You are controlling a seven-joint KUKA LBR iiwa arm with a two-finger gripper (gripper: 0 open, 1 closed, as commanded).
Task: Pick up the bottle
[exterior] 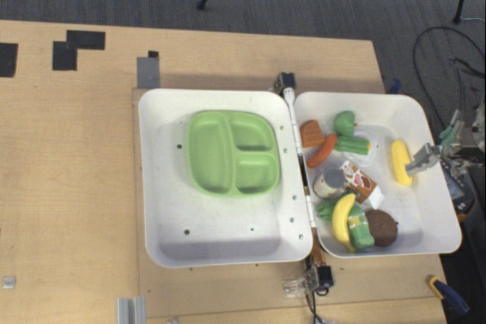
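A small bottle (345,180) with a grey round end and a red and white label lies on its side in the middle of the right bin (410,108). It rests among toy food, with a banana (342,218) just in front of it. My gripper (422,158) hangs over the bin's right side, beside a yellow piece (399,161). It is well to the right of the bottle and apart from it. Nothing shows in its grasp.
The right bin also holds a green vegetable (349,134), an orange sausage (321,151), a brown bread slice (311,133) and a dark brown ball (382,227). A green divided plate (231,153) sits in the left bin (163,186). Cables lie off the bench at the right.
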